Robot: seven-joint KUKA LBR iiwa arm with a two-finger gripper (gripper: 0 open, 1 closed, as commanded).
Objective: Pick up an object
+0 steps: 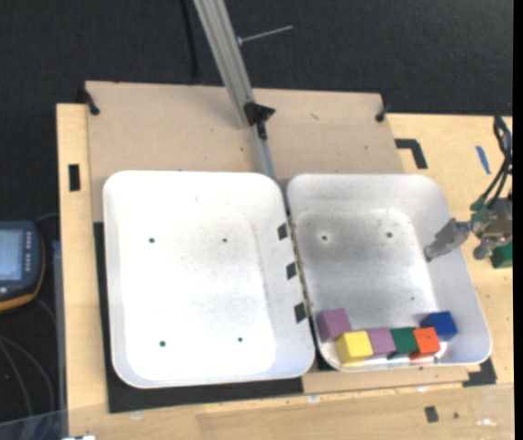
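A: Blocks (pixel 385 337) lay bunched along the near rim of the right bin (pixel 362 246), didn't they?

B: They did. A purple block (pixel 334 322) sat leftmost, a yellow one (pixel 355 346) just beside it, then a paler purple (pixel 382 340), a green (pixel 403 339), an orange (pixel 426 342), and a blue one (pixel 439 324) at the right end. They touched or nearly touched, in a row running left to right.

A: And the pincer (pixel 447 237)?

B: It hung at the bin's right rim, reaching in from the right, well apart from the row. From there the blocks lay toward the near edge and to the left; the blue one was closest, almost straight toward the near rim.

A: Was it wide or narrow?

B: I couldn't tell. It was small and blurred at the frame's edge, and I saw nothing held in it.

A: So the coming move turned on what?

B: In my judgement, on travelling along the right wall toward the near rim. The left bin (pixel 197 273) on the tabletop (pixel 243 126) played no part.
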